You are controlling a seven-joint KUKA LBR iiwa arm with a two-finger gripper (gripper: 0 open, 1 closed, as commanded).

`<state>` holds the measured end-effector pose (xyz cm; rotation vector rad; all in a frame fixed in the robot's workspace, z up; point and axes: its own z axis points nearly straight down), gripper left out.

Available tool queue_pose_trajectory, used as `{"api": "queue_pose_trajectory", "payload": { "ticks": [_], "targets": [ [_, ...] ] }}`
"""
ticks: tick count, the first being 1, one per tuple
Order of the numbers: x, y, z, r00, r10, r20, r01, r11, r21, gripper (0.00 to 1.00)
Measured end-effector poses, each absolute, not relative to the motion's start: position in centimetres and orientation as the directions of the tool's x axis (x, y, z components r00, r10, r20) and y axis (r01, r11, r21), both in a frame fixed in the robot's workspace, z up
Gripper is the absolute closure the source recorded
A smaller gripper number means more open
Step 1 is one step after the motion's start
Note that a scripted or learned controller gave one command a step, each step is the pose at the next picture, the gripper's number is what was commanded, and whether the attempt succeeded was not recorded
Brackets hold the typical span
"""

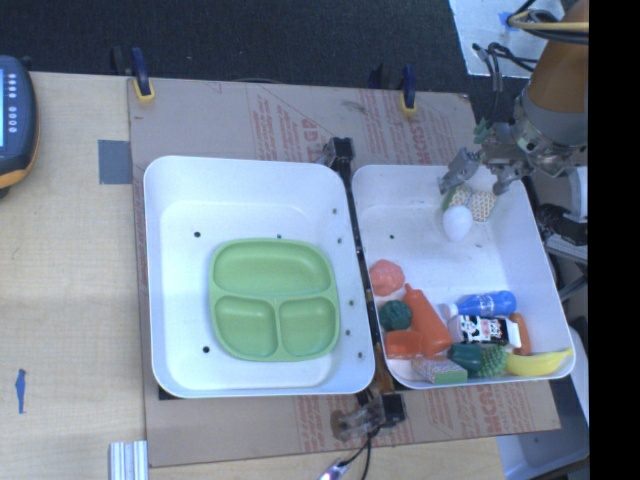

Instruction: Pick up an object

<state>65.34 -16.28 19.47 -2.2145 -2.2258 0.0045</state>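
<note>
Above right bin (530, 268) far corner: hand (478, 180) spread wide, approach step; next, lower squarely around white egg (457, 222).

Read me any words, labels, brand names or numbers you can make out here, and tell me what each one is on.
Nothing can be read for certain.
Cardboard sheet under the bins: red print, too faint and blurred.
Blue bottle: label too small.
Black-and-white carton: pattern, no readable words.
Device at the left edge: rows of small keys or lights, illegible.
</note>
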Motion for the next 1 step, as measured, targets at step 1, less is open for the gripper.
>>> {"api": "queue_pose_trajectory", "payload": {
  "ticks": [1],
  "targets": [
    [57.49, -7.98, 19.12, -0.009, 1.0, 0.002, 1.0, 0.009, -0.011, 0.0]
  ]
}}
